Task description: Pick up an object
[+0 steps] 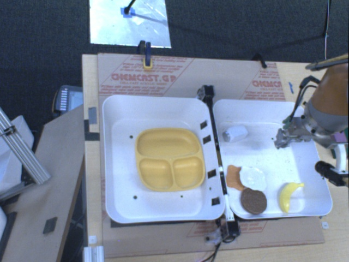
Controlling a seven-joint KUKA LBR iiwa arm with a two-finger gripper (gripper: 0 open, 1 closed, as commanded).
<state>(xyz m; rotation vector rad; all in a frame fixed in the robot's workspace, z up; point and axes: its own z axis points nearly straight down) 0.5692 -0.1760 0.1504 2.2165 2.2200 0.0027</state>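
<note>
The right bin (272,119) holds a small white cup lying on its side (235,133), a white disc (253,177) over an orange-tan piece (234,176), a brown round cookie (253,201) and a yellow banana (289,195). My gripper (283,138) hangs over the right part of this bin, right of the cup and above the banana. Nothing shows between its fingers.
The left bin (117,119) holds a yellow three-compartment plate (169,158). A black divider strip (214,146) runs between the bins. A yellow clamp (147,56) sits at the back edge of the cardboard base. The arm's orange wrist (334,94) reaches in from the right.
</note>
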